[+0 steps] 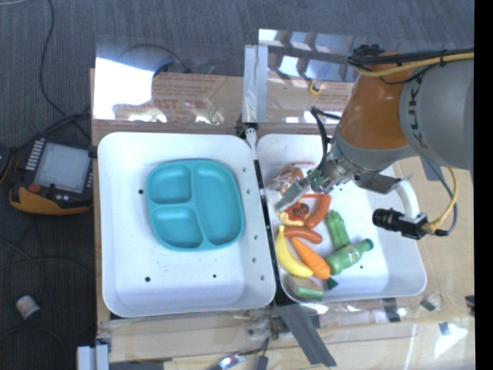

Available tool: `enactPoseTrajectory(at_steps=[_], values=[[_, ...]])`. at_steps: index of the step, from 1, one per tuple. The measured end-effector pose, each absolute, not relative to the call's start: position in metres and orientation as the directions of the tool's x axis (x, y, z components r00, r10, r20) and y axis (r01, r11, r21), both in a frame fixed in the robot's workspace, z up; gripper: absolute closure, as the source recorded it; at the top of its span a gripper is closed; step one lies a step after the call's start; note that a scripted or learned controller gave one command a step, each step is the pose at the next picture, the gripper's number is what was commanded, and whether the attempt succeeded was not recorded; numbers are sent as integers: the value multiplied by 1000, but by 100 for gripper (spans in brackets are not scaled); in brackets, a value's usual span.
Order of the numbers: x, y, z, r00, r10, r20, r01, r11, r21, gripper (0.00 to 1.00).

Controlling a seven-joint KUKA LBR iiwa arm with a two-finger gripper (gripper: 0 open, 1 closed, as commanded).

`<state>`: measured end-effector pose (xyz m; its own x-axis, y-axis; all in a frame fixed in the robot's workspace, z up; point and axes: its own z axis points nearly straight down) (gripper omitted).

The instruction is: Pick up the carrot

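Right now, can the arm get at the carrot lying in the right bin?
Probably yes. The carrot lies uncovered on top, near the front, beside the banana and green bottle; these crowd its sides. The gripper hovers close behind.

We see the gripper point(296, 195) low in the right white plastic bin point(400, 276), above a heap of toy food: an orange tapered carrot point(307, 254), a yellow banana point(287, 259), a green bottle point(348, 256). The left bin point(123, 284) carries a turquoise sectioned plate point(194, 203).

A blue plate point(192, 204) with three parts sits in the left white bin point(123, 284). In the right bin point(400, 272) lie a yellow banana point(286, 257), a green bottle point(348, 256) and a green pickle point(337, 227).
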<state>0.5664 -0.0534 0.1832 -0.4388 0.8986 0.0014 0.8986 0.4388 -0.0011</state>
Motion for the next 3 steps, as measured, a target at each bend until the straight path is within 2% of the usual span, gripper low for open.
enactPoseTrajectory(at_steps=[1,2,3], values=[[493,-47,183,-496,868,1,868,496,-3,0],[486,-96,94,-463,886,-1,886,463,4,0],[487,-95,103,-463,886,0,886,463,6,100]])
